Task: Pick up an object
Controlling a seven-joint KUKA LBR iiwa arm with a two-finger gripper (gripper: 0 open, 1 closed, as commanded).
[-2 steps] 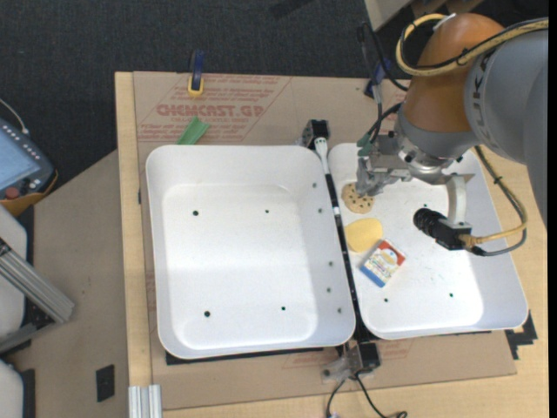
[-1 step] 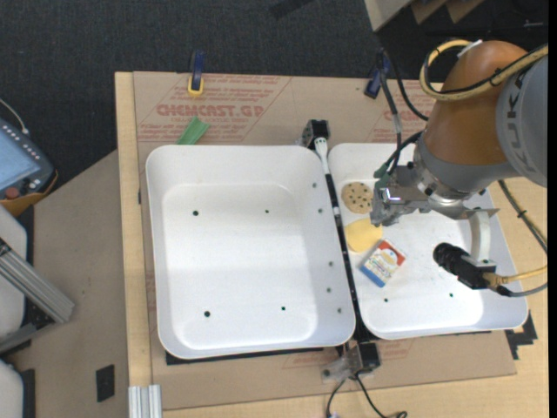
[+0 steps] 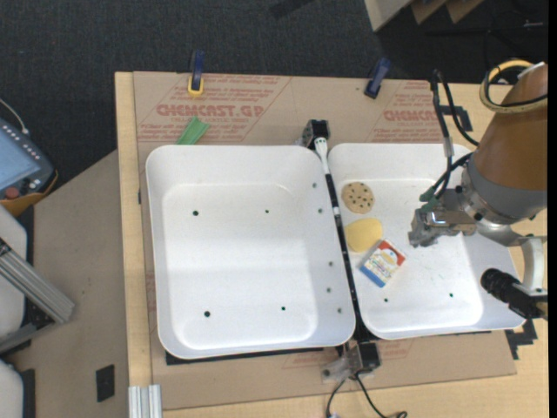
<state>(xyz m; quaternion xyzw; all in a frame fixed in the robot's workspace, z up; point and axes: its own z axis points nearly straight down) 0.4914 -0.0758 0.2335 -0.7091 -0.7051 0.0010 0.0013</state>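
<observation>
Three objects lie in the right bin [image 3: 452,307] near its left wall: a round brown cookie [image 3: 358,197], a yellow oval piece [image 3: 364,232] below it, and a small white packet with blue and red print [image 3: 382,262] lower still. My gripper [image 3: 426,230] hangs over the middle of the right bin, a short way to the right of the yellow piece and above the packet. Nothing shows between its fingers. From this angle the finger spacing is not readable.
The left bin [image 3: 174,259] sits beside the right one, with a black divider strip [image 3: 335,225] between them. A green clip [image 3: 192,131] lies on the cardboard base behind the left bin. Blue clamps [image 3: 377,78] hold the cardboard's far edge. A black part [image 3: 509,292] protrudes over the right bin's right rim.
</observation>
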